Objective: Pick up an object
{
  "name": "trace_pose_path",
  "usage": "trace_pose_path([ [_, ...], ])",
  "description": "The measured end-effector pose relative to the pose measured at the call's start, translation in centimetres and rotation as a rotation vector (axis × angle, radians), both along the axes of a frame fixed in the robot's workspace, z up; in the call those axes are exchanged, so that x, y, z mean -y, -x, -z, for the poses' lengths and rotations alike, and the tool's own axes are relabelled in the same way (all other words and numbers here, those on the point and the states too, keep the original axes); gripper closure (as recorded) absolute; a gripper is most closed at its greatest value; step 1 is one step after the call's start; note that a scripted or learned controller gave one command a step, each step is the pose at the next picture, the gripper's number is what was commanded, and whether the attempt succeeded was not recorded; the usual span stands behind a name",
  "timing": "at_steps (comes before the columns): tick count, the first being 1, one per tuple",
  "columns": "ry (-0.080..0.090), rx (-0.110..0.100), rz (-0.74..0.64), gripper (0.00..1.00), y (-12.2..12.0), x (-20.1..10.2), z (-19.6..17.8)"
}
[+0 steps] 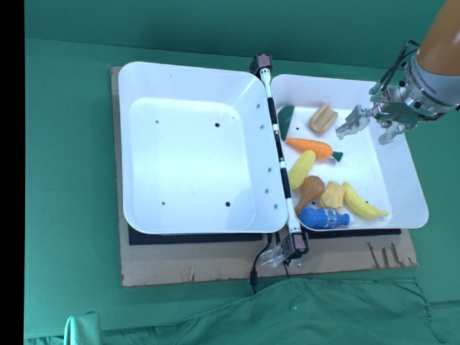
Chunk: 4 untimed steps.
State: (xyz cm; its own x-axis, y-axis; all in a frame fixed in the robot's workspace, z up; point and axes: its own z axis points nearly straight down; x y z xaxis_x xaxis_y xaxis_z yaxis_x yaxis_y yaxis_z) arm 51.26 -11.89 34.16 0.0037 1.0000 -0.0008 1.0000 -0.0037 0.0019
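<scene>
My gripper (370,126) hangs over the right bin (392,171), toward its far right side, with its two fingers spread apart and nothing between them. To its left lies a tan bread piece (323,118). Below that an orange carrot (310,147) lies across the bin, with a dark green piece (285,119) near the divider. Toward the front sit a yellow corn cob (302,168), a brown drumstick (310,191), a yellow chunk (332,195), a banana (363,203) and a blue bottle (325,218).
The left bin (190,146) is beside the right one, split from it by a black-and-white bar (277,146). Both rest on a cardboard sheet (215,264) over green cloth. The arm's orange band (442,42) enters at the upper right.
</scene>
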Motion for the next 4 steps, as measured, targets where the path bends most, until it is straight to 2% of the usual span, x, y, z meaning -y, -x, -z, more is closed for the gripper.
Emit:
trace_pose_path([
  [1,-0.002,-0.008,0.000,0.00,2.4,-2.8,6.6],
  [2,0.002,-0.005,0.008,0.00,4.6,3.6,10.9],
  [3,0.003,0.004,0.001,0.00,4.5,4.7,8.5],
  [4,0.005,0.009,0.004,1.00,4.4,4.8,7.3],
])
